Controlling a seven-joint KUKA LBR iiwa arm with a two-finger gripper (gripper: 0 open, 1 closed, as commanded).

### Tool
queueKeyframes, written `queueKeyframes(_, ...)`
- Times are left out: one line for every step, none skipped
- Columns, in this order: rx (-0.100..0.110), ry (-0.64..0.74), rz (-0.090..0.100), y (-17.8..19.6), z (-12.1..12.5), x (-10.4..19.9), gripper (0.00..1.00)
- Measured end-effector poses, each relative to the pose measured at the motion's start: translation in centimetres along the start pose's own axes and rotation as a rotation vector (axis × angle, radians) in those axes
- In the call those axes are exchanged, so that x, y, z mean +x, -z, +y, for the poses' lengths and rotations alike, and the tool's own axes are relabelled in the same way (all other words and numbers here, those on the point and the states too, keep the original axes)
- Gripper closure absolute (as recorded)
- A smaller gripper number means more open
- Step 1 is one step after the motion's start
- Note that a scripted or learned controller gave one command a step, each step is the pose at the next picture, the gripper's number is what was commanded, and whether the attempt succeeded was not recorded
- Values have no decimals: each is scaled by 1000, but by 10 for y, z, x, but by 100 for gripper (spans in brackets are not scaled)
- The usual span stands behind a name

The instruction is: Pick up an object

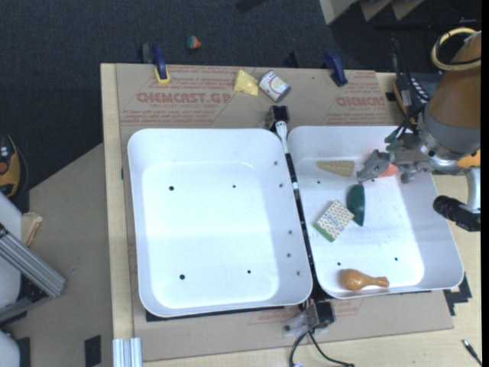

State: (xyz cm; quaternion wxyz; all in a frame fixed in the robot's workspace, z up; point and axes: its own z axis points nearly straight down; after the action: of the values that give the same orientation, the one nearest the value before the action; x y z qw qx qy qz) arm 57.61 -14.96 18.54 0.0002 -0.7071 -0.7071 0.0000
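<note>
My gripper (pixel 391 167) hangs over the back of the right bin (pixel 435 243), its two grey fingers spread open. A small salmon-coloured object (pixel 390 171) shows low between the fingers; I cannot tell whether they touch it. Left of the gripper lies a tan wedge (pixel 336 167). A dark green object (pixel 356 203) sits just below the left finger, next to a dotted green-and-white box (pixel 333 220). An orange-brown drumstick-shaped toy (pixel 363 280) rests near the bin's front wall.
The left bin (pixel 145 205) stands beside the right one. Behind the bins, on the board, lie a yellow piece (pixel 246 83), a small white box (pixel 274 86) and a black part (pixel 279 115). Blue clamps (pixel 160 64) hold the back edge.
</note>
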Motion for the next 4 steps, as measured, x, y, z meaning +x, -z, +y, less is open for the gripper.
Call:
queueKeyframes(7,-1,3,-107,-3,2,0)
queueKeyframes(-3,-1,-2,-90,-1,1,100)
queueKeyframes(-10,10,2,20,-3,101,100)
queueKeyframes(-4,6,-1,20,17,165,100)
